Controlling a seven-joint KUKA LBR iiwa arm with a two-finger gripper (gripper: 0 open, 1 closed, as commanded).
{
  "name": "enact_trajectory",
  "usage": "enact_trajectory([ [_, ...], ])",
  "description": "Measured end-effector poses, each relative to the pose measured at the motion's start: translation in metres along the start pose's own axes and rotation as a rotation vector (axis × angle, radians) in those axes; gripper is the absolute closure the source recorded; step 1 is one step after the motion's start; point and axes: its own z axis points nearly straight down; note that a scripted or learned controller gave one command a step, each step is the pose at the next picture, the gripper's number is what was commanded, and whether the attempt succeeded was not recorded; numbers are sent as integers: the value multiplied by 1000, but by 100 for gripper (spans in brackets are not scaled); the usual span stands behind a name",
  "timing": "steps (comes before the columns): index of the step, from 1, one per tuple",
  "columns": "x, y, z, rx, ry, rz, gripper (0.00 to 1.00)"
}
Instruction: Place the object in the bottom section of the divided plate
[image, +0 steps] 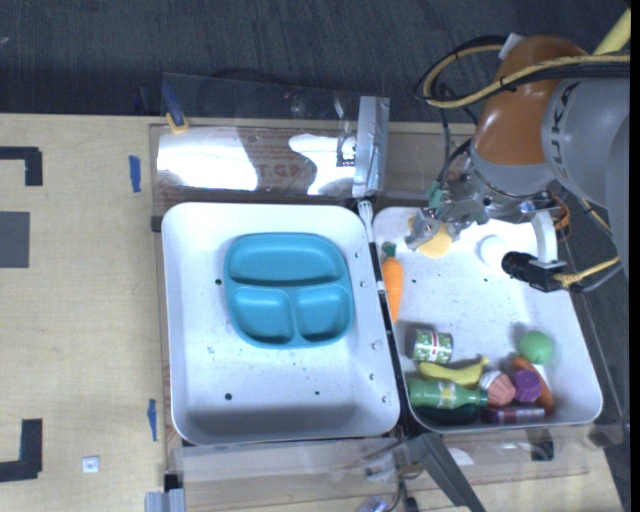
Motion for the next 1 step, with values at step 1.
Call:
enact_trajectory([
  [1, 76, 16, 1, -2, 2, 176, 100],
])
